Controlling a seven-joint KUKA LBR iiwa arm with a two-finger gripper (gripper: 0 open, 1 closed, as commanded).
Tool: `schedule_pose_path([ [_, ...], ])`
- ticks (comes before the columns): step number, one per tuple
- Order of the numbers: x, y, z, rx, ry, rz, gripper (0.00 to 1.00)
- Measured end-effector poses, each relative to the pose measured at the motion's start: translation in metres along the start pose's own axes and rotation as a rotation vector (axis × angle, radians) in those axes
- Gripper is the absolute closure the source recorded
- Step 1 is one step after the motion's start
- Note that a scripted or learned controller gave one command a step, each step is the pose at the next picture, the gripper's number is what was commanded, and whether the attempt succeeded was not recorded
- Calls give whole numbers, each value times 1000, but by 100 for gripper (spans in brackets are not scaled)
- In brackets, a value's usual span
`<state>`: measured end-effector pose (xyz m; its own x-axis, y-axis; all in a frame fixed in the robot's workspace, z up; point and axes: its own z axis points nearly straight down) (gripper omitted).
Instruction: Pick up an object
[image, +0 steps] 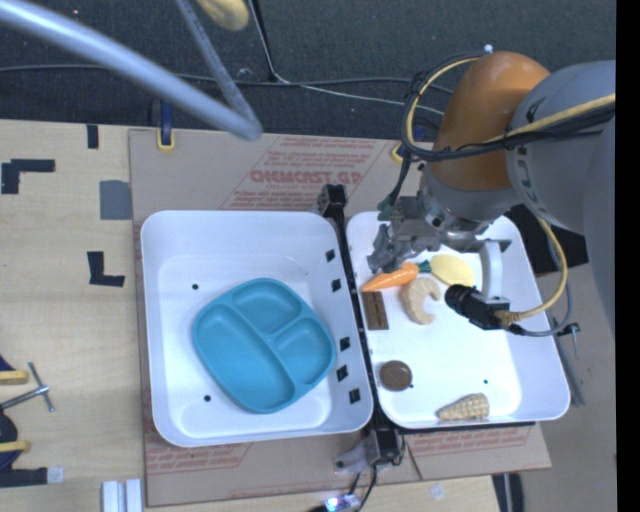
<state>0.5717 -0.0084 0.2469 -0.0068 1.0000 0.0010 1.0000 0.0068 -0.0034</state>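
My gripper (392, 252) hangs low over the far left part of the right bin (520, 395), just above an orange carrot (392, 279). Close to it lie a pale croissant-shaped piece (422, 300), a yellow piece (453, 269) and a brown rectangular bar (375, 311). A round brown cookie (396, 376) and a tan corn-like piece (463, 407) rest nearer the front of this bin. The arm's wrist hides the fingertips, so what lies between them is hidden.
A blue divided plate (262, 343) lies in the left bin (160, 260). A black divider with clips (343, 300) runs between the bins. A black cable connector (475, 305) hangs over the right bin. Grey tripod legs (140, 70) cross the top left.
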Motion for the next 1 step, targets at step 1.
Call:
schedule_pose_path([
  [1,63,9,7,-1,0,-1,100],
])
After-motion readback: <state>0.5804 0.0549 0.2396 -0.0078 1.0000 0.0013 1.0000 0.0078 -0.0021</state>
